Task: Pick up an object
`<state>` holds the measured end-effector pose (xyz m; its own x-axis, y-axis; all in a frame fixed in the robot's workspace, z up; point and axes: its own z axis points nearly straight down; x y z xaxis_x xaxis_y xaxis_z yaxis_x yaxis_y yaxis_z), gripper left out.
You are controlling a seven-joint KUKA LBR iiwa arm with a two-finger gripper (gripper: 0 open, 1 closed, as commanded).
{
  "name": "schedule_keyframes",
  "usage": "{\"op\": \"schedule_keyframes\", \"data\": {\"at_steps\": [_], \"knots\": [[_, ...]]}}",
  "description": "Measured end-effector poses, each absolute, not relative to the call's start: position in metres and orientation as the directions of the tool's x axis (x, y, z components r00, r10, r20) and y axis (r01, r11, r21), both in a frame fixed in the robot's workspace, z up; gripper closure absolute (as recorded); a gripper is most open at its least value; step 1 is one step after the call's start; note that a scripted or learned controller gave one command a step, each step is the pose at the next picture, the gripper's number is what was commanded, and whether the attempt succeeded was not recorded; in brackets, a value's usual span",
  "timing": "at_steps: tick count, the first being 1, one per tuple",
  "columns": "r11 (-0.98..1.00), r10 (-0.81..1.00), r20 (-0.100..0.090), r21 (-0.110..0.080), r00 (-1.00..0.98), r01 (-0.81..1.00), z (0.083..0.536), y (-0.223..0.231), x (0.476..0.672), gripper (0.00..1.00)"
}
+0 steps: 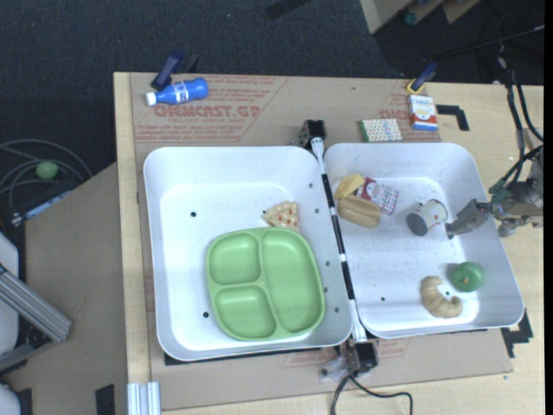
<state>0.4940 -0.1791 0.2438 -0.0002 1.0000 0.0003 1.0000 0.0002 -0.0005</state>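
Observation:
The right bin holds a hot dog bun, a yellow piece and a red-and-white packet at its left. A small grey cup lies on its side near the middle. A green apple and a croissant sit at the front right. My gripper reaches in over the bin's right rim and hangs just right of the grey cup, with nothing seen in it.
The left bin carries a green divided plate and a tan waffle piece. On the bench behind the bins lie a blue-and-white bottle, a small patterned card and a small carton. Cables hang at the right.

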Motion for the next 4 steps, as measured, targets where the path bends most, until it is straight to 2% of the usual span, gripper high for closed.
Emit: {"op": "schedule_keyframes", "data": {"at_steps": [1,2,3,4], "knots": [[0.001,1.000,0.001,-0.003,-0.001,1.000,0.117,-0.138,0.535,0.00],[-0.002,1.000,0.000,-0.002,0.002,1.000,0.084,-0.194,0.478,0.00],[-0.001,1.000,-0.001,0.001,0.001,1.000,0.094,-0.194,0.479,1.00],[-0.002,1.000,-0.002,0.003,0.002,1.000,0.104,-0.194,0.479,1.00]]}}
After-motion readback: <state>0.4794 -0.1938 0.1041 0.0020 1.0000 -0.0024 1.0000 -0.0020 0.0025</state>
